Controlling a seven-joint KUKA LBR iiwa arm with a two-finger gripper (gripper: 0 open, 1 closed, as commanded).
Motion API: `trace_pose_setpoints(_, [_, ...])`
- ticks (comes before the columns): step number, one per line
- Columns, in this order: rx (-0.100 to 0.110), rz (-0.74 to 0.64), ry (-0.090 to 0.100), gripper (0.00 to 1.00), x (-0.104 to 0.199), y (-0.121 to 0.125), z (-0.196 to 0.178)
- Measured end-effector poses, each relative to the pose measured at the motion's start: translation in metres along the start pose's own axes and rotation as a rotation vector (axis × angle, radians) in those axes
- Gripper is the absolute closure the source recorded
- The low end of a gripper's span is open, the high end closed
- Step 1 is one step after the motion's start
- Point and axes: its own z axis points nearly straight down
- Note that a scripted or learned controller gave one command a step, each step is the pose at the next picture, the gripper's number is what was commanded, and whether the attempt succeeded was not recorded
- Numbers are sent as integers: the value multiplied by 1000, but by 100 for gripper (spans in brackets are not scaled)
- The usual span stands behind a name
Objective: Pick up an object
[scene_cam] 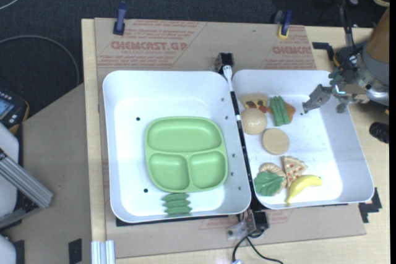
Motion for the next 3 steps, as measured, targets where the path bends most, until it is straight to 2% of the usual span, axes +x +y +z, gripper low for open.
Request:
trace_pose_setpoints(1, [-8,8,-8,0,-61,-60,-87])
trace_pose_setpoints(2, [-22,-7,-7,0,-20,-31,-239])
trace_pose_setpoints(3, [17,4,6,0,-33,-83,8])
